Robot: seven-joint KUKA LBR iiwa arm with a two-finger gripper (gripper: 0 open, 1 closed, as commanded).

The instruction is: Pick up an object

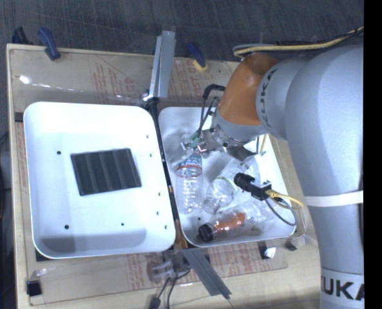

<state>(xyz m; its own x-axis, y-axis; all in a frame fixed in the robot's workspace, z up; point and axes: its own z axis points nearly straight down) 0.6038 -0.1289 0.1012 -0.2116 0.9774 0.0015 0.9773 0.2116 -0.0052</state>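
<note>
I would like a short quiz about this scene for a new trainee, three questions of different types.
1. True or false: the dark ribbed panel lies in the left bin.
2. Which bin holds the clear plastic water bottle? A) left B) right
3. Fill in: the bottle with a black cap lies near the ___ edge of the right bin in the camera view.

Key: 1 true; 2 B; 3 bottom. The arm's gripper is over the right bin.
</note>
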